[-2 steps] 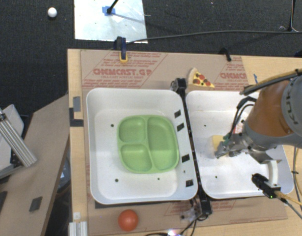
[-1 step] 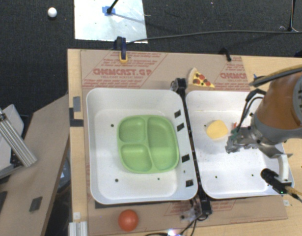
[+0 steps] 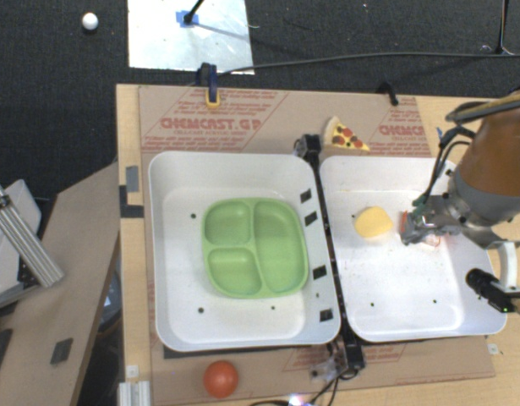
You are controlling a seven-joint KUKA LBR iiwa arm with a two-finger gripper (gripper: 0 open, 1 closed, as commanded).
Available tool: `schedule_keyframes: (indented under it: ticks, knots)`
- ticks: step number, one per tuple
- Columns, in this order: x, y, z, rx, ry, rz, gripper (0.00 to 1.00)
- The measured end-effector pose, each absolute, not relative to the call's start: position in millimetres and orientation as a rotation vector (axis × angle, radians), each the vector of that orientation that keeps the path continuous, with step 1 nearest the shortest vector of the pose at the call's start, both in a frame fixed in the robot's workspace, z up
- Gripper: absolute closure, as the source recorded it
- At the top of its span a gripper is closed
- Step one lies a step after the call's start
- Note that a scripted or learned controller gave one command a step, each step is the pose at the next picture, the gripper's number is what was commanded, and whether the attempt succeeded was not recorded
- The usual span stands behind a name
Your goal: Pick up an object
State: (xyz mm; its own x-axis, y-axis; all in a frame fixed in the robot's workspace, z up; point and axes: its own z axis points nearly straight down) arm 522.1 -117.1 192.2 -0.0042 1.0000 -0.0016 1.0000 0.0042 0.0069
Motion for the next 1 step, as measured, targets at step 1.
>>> schedule_keyframes:
  ticks: [1]
  knots:
    - [529.4, -113.7, 237.7, 2.212, 2.223, 0.005, 1.00]
